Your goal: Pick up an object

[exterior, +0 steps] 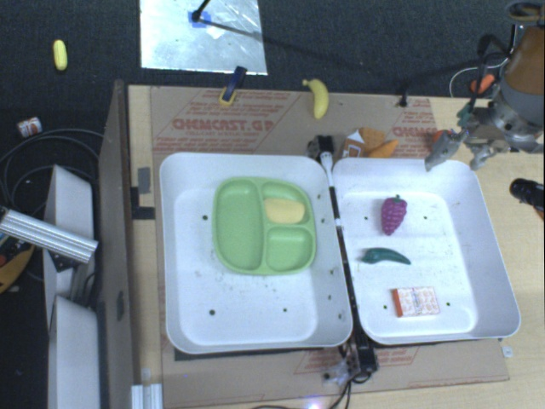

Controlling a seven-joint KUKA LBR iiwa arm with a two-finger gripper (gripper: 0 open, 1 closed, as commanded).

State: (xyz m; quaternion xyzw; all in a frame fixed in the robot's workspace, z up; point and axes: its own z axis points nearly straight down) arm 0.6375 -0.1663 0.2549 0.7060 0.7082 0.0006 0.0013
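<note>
Reaching from the far right corner of the right bin (492, 254), the gripper (464, 150) hangs above the rim with nothing between its fingers (440, 150), which look spread apart, though the view is coarse. Candidates all lie in that bin: purple grapes (392, 214) nearest, green pepper (387, 256) just below them, small red-and-white box (415, 301) toward the front. My judgement: go for the grapes, centre over them, descend straight, close only once the fingers straddle the bunch.
</note>
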